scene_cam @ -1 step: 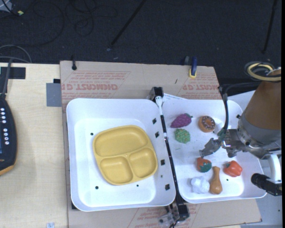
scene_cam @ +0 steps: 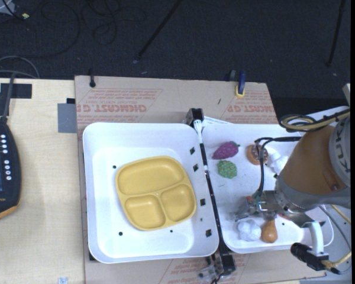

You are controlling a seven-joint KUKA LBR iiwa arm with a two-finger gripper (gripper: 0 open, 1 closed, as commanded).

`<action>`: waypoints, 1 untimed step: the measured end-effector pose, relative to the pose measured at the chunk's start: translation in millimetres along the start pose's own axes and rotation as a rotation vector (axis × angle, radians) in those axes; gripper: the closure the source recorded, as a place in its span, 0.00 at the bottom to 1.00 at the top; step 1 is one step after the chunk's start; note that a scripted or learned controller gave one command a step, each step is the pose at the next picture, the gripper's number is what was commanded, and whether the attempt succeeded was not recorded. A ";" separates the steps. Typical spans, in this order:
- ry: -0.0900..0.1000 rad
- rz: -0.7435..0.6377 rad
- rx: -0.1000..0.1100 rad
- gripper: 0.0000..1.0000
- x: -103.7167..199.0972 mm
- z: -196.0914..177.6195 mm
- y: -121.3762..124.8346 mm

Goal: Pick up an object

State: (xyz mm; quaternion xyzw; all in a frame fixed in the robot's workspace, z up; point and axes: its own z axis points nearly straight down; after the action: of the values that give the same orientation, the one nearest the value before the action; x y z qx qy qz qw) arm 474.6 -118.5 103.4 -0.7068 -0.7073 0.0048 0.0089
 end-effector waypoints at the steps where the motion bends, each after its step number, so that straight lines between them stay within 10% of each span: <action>1: -0.001 0.000 -0.013 0.00 -59.9 17.9 1.4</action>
State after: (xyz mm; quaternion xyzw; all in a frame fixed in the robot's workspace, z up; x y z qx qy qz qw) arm 475.8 -178.3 85.2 -0.7069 -0.7073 0.0005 0.0041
